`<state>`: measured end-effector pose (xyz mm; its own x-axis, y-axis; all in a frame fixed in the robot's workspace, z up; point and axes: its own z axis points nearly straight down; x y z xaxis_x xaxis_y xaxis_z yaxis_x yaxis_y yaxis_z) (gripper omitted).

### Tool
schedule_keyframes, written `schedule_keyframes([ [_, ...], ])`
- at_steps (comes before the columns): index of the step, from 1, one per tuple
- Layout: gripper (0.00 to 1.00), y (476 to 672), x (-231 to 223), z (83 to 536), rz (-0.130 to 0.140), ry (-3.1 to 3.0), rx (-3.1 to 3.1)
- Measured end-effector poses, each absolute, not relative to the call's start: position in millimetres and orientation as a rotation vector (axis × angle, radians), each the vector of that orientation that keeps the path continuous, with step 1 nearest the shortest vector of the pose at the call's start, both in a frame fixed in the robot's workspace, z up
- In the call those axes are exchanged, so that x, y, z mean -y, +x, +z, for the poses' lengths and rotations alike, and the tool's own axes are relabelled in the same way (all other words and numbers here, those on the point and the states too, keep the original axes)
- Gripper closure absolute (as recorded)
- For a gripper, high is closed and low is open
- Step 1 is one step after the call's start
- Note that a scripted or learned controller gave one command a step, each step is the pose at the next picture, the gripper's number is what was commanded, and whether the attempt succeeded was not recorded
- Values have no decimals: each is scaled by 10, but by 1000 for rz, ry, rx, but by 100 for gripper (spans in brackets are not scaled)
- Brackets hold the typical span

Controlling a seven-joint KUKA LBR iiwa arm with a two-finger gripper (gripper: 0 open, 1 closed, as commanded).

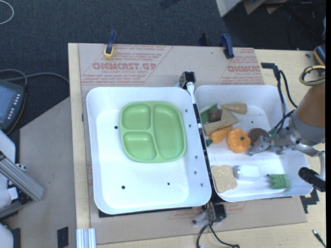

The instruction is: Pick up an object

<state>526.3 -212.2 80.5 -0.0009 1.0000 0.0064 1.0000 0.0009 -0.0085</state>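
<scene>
Your gripper [257, 146] is sitting low in the right bin [274, 94], its fingers pointing left; you cannot tell whether they are apart or together. Just left of the tips, the orange pumpkin-like toy [238, 140] is lying nearest, likely the target. The brown round piece [257, 134] is touching above. The arm is reaching in nearly level from the right.

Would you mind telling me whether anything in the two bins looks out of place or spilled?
Nothing stands out. The green divided plate lies flat in the left bin, and the toy foods sit loose in the right bin, none over the rim.
</scene>
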Motion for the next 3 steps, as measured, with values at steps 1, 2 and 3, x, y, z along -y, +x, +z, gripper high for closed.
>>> schedule_keyframes([
  [1, 100, 5267, 2130, 896, 3, -2214, 2215],
  [2, 100, 5291, 2224, 1463, 0, -2224, 2224],
  [3, 100, 5226, 2173, 1945, 0, -2222, 2225],
])
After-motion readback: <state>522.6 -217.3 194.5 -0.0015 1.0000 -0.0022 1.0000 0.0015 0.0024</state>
